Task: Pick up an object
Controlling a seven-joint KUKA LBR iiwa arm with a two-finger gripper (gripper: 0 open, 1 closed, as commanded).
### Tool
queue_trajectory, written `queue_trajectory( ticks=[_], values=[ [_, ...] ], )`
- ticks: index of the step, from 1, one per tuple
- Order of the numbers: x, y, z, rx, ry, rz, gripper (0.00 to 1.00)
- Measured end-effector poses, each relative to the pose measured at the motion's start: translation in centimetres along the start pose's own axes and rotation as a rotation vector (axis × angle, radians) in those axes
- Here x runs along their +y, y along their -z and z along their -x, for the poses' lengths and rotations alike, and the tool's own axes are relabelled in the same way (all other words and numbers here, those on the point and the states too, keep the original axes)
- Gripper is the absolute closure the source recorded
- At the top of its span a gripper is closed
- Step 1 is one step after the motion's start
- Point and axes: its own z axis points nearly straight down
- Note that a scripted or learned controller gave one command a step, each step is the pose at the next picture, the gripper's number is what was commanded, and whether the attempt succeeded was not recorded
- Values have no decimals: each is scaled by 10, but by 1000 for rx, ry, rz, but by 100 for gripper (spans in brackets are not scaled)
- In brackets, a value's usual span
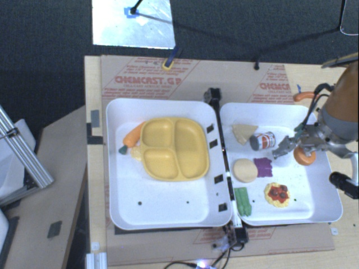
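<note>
Arm: grey with an orange band, enters from the right of the camera view and reaches over the right bin (322,209).
Gripper (283,146): sits low over the right bin, just right of the small can (262,140); whether it is wide or narrow cannot be told, and no item is seen between its parts.
Right bin contents: a pale wedge (244,131) at the upper left, the small can lying on its side just beside it, a round beige piece (244,170) touching a purple piece (262,165) at mid-left, a green strip (242,200) at the lower left, a small pizza toy (277,194) lower centre, an orange ring (304,156) close under the arm.
Left bin (120,206): holds a yellow divided tray (172,148); a toy carrot (132,135) lies against the tray's left edge.
Desk (146,74): both bins rest side by side on a cardboard sheet with red printed lettering; a yellow clip (168,65) sits at its far edge.
Room: dark carpet (45,38) surrounds the desk; a reflective square plate (133,14) lies on it beyond the desk; metal rails (22,156) stand at the left.
</note>
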Motion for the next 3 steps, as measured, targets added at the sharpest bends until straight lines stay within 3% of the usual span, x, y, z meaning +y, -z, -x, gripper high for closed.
queue_trajectory(
  ticks=[1,3],
  values=[
    [3,7,0,-2,3,13,0],
    [3,-91,15,-1,1,8,0]
  ],
)
